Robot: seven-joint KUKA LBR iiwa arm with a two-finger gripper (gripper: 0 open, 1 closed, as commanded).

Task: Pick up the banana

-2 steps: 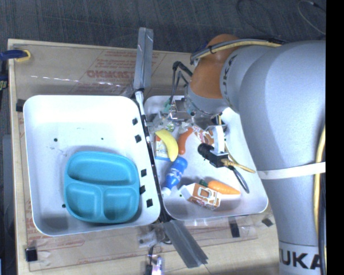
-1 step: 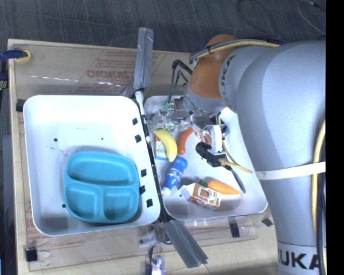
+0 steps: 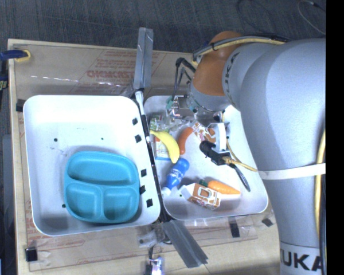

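The end effector (image 3: 180, 114) hangs low over the right bin's (image 3: 253, 202) far end, its state impossible to tell, apparently lining up on the banana (image 3: 167, 144) lying just beside it, near the blue bottle (image 3: 176, 174) and carrot (image 3: 221, 187).

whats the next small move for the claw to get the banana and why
Probably shift the claw a little toward the camera view's lower left and lower it over the banana. The banana lies free in the right bin, just below and left of the claw, with a blue bottle close by.
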